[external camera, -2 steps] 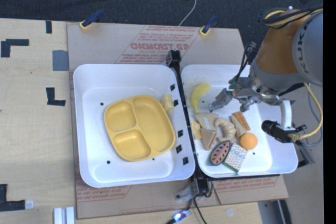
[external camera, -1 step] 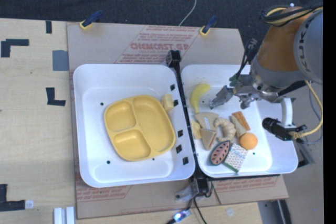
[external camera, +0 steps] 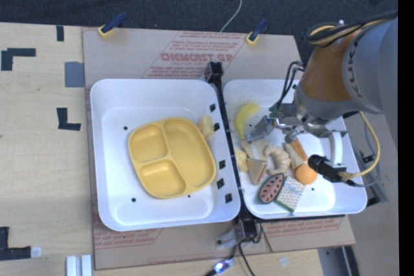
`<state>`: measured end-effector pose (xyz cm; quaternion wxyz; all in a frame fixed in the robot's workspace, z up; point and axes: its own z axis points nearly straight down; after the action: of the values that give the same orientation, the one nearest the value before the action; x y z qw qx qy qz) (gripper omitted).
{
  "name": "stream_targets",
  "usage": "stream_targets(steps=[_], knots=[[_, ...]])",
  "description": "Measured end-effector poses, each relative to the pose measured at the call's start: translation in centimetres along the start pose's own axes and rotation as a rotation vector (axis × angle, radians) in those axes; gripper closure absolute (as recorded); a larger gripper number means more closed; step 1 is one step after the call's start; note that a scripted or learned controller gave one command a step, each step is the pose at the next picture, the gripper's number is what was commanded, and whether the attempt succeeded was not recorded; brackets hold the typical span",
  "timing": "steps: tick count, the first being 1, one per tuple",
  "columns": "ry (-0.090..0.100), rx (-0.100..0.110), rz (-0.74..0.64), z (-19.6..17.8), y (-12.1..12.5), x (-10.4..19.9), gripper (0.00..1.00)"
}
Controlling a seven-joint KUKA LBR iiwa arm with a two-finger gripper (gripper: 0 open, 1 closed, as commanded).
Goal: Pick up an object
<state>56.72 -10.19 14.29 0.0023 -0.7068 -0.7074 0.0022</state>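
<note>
Left bin (external camera: 103, 139): one yellow divided tray (external camera: 171, 157), lying flat, three compartments; a small pale piece (external camera: 207, 126) just beside its upper right corner.

Right bin (external camera: 349, 203): yellow banana-shaped piece (external camera: 244, 117) near the upper left; cluster of tan pieces (external camera: 259, 161) at centre; orange ball (external camera: 305, 174); dark oval with red dots (external camera: 272, 188) touching a flat checked packet (external camera: 291, 193) (both at the near edge).

Gripper (external camera: 275, 128): low over the right bin, between the banana-shaped piece and the tan cluster; whether it is open, closed or gripping anything cannot be told.
</note>
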Motion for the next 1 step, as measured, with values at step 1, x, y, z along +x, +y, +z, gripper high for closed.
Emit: stream_targets(steps=[1], knots=[[0.0,0.0,0.0,5.44,-0.13,0.07,0.0]])
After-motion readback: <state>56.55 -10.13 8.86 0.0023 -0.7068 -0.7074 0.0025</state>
